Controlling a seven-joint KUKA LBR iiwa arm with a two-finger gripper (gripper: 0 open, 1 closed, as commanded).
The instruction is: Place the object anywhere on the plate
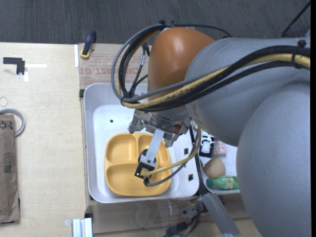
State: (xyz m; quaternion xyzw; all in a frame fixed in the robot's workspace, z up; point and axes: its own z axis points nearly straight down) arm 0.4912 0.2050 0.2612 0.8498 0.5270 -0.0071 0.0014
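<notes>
A yellow plate point(123, 164) with three compartments lies in the left white bin point(96, 132), towards its near side. My gripper point(159, 127) hangs over the plate's far right corner, and the orange band and grey wrist above cover most of it. No object shows between its fingers from here, and nothing lies on the parts of the plate I can see. The arm hides the plate's right rim.
In the right bin, at the arm's edge, sit a tan rounded object point(215, 168), a green object point(224, 182), a pink one point(219, 149) and a black-and-white one point(206, 146). A brown paper bag point(7, 167) lies at the bench's left.
</notes>
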